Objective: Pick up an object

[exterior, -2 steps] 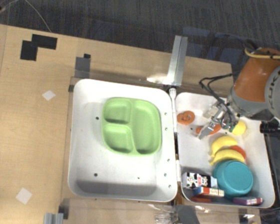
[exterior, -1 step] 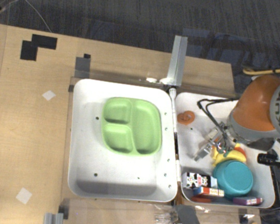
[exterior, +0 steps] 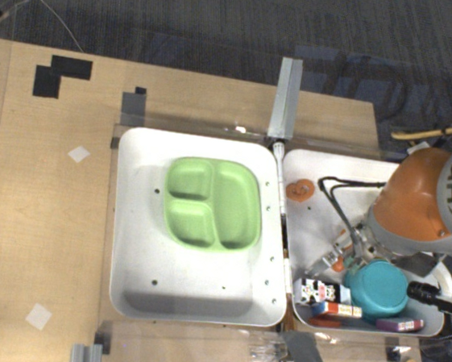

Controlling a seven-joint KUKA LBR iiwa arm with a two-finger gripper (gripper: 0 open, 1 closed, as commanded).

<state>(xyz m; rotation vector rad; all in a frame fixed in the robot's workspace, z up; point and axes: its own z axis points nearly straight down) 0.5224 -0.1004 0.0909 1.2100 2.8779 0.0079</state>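
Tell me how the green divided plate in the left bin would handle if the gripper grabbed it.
The green plate looks like rigid moulded plastic, so probably stiff and light. Its smooth, rounded rim may slip between fingers. Lying flat in the left bin, it seems unlikely to roll.

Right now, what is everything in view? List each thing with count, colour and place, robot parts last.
Bins: 2, white, side by side on the bench.
Divided tray: 1, light green, in the left bin.
Round disc: 1, orange, right bin's upper left.
Bowl: 1, teal, right bin's lower part.
Small packages: several, mixed colours, along the right bin's lower edge; exact count unclear.
Arm: 1, grey with orange band, over the right bin.
Gripper: 1, beside the bowl.
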